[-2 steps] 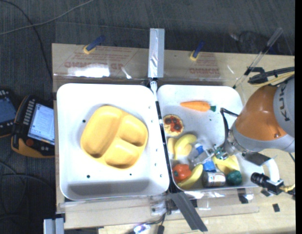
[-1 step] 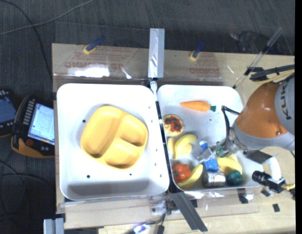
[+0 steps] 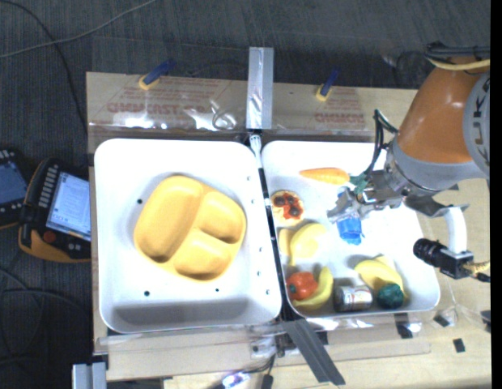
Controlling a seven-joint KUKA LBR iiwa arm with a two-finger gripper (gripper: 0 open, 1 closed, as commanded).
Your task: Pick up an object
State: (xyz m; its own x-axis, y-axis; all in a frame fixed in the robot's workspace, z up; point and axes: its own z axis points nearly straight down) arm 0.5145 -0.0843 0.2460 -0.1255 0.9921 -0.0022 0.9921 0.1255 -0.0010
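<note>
The arm [image 3: 445,128] stands highest toward the camera, its orange band filling the upper right, and it is cut off by the frame edge at three o'clock. Below the wrist the gripper [image 3: 348,209] hangs over the right bin [image 3: 425,294], and a small blue object [image 3: 350,230] sits right under its tip; whether that object is pinched or only lying beneath I cannot tell, since the wrist hides the grip.

In that bin an orange carrot [image 3: 324,174] lies at twelve o'clock, well clear of the tip. At nine o'clock a small round pizza-like piece [image 3: 287,205] rests against the dividing wall, with a pale yellow fruit [image 3: 308,240] just below it. Along the six o'clock wall a red tomato-like item [image 3: 300,284] sits on a banana [image 3: 320,290], beside a metal can [image 3: 354,298] whose label is too blurred to read. A yellow lemon-like piece [image 3: 379,271] touches a dark green thing [image 3: 389,296] at five o'clock; its shape is hard to make out.

The left bin [image 3: 113,298] holds one large yellow moulded form [image 3: 189,226] at its centre. A handheld pendant [image 3: 61,213] lies on the floor at nine o'clock, partly cut off.
</note>
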